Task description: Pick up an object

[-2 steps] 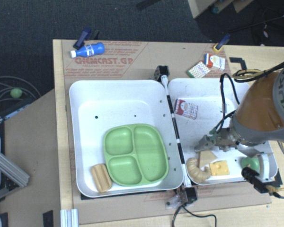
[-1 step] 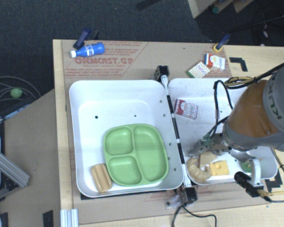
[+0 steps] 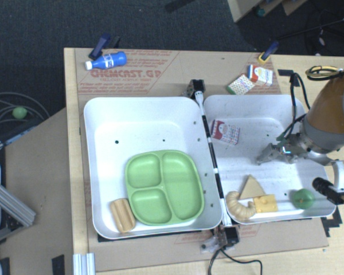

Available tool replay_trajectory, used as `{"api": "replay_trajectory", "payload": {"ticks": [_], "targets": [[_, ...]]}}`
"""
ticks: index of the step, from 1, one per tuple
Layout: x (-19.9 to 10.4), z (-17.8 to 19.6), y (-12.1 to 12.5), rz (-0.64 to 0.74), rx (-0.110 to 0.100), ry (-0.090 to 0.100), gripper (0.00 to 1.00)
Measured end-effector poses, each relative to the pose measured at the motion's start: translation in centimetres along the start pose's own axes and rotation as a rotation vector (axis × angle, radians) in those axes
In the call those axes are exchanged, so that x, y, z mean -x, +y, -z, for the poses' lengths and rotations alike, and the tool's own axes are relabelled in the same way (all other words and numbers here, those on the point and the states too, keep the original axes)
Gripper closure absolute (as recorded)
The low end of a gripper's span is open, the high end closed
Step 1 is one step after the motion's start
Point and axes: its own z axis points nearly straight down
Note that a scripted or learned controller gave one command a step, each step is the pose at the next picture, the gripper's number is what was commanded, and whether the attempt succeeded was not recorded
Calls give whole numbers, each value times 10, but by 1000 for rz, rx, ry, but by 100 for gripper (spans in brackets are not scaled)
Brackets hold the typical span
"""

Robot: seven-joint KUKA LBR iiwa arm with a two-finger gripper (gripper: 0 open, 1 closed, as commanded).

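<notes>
My gripper point(image 3: 270, 154) hangs low over the middle of the right bin point(image 3: 246, 103), on the grey arm point(image 3: 327, 116) that comes in from the right. Nothing shows in its grasp. A red and white carton point(image 3: 225, 132) lies to its upper left. Nearer the front of this bin lie a tan wedge point(image 3: 251, 188), a yellow block point(image 3: 265, 204), a curved pale pastry point(image 3: 239, 207) and a green round object point(image 3: 302, 198). All of them lie apart from the gripper.
The left bin point(image 3: 103, 125) holds a green divided plate point(image 3: 163, 186) and a tan bread piece point(image 3: 122, 215) at its front left. On the bench behind the bins lie a blue and white bottle point(image 3: 106, 61) and small cartons point(image 3: 249, 80).
</notes>
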Motion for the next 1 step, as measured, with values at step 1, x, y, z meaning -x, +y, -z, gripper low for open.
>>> {"api": "replay_trajectory", "payload": {"ticks": [1], "targets": [[-45,92,124,4,5,1,0]]}}
